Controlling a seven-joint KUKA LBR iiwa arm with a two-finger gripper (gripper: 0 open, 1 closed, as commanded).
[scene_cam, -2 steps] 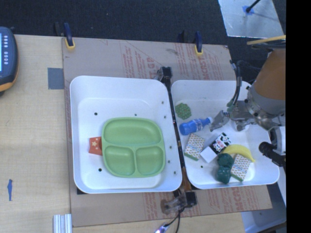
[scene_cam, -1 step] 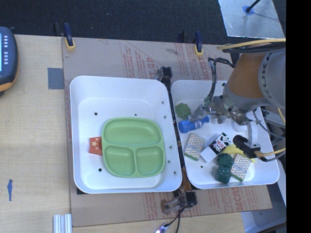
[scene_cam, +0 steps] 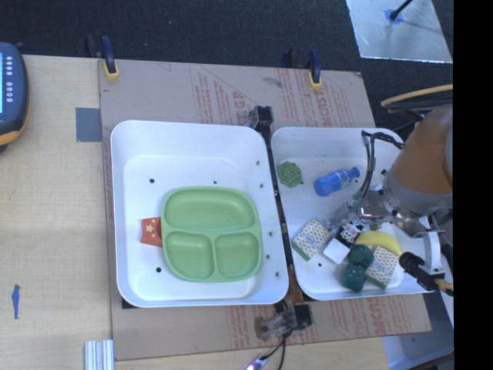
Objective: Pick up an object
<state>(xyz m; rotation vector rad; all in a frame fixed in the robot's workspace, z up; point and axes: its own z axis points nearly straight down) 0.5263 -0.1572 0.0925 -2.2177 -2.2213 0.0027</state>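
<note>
The right bin (scene_cam: 308,141) holds a blue bottle (scene_cam: 337,180), a round green scrubber (scene_cam: 290,173), a patterned packet (scene_cam: 311,237), a white block (scene_cam: 337,250), a yellow piece (scene_cam: 377,241), a dark green lump (scene_cam: 356,268) and a second patterned packet (scene_cam: 382,267). My gripper (scene_cam: 358,216) reaches down into this bin from the right, just below the bottle and right above a small black-and-white item (scene_cam: 350,232). The wrist, with its orange band (scene_cam: 428,154), covers the bin's right side. Nothing is visibly held.
In the left bin (scene_cam: 127,206) lie a green divided plate (scene_cam: 212,233) and a small red card (scene_cam: 151,231) at its left. A black clamp (scene_cam: 263,117) sits between the bins at the back. A blue and yellow device (scene_cam: 11,91) lies at the far left.
</note>
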